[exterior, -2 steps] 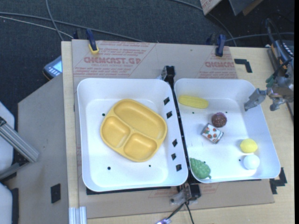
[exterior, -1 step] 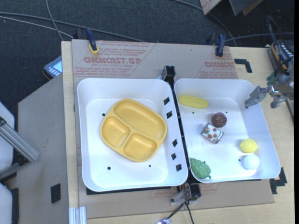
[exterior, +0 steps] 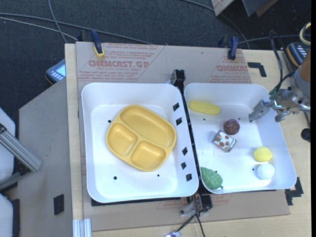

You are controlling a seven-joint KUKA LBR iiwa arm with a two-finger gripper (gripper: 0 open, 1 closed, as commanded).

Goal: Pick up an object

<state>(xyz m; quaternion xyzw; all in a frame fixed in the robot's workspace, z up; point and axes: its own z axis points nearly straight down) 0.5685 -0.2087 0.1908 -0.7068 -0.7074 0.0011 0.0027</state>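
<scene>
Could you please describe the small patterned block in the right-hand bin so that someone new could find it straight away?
Look in the right bin, the one without the yellow divided plate. Near its middle, just below the dark reddish ball, lies the small block. It is the only boxy, white item with coloured spots; its neighbours are rounded and plain-coloured.

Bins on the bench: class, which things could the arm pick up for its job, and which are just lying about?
For the job: gripper; corn cob; dark ball; patterned block; yellow ball; white ball; green piece.

Lying about: yellow tray; blue clamps; cables.
</scene>
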